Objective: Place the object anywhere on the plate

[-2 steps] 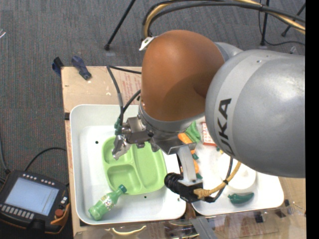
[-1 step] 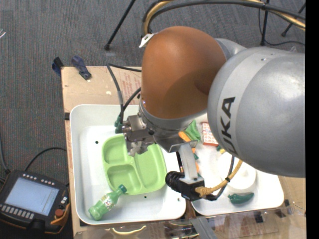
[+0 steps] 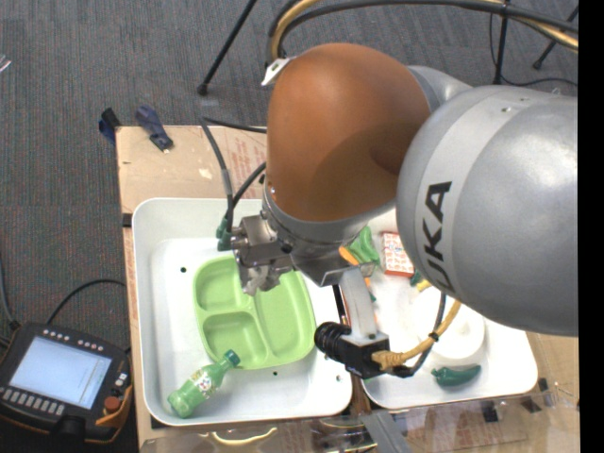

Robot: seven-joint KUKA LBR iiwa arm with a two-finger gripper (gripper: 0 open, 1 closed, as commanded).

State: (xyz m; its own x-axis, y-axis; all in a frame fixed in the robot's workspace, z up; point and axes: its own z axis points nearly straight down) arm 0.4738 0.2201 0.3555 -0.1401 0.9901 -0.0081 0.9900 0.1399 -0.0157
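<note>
The bottle (image 3: 202, 383) lies on its side on the floor of the left bin (image 3: 142, 253). It is green with a pale label. Its cap points up and to the right at the near-left corner of the plate (image 3: 288, 321), and the cap is touching that corner or just beside it; I cannot tell which. The rest of the bottle lies off the plate, on white plastic, near the bin's front-left corner.

The plate is light green, with three compartments, and sits flat in the middle of the same bin. My gripper (image 3: 257, 274) hangs over its far edge, above the upper compartments and well apart from the bottle. I see nothing between my jaws. My own wrist hides so much that I cannot tell whether they stand wide or narrow.

My arm comes in from the right, and its orange band and grey shell cover much of the right bin (image 3: 517, 377). In that bin a dark green pepper (image 3: 459, 375) lies near the front. A white round thing (image 3: 469, 340) sits just behind it, and a red-and-white card (image 3: 397, 255) and an orange piece (image 3: 361, 247) lie farther back.

Both bins sit on a brown bench (image 3: 160, 173), and a blue clamp (image 3: 151, 126) is at its far-left corner. A pendant (image 3: 58, 376) with a lit screen lies on the carpet to the left.
</note>
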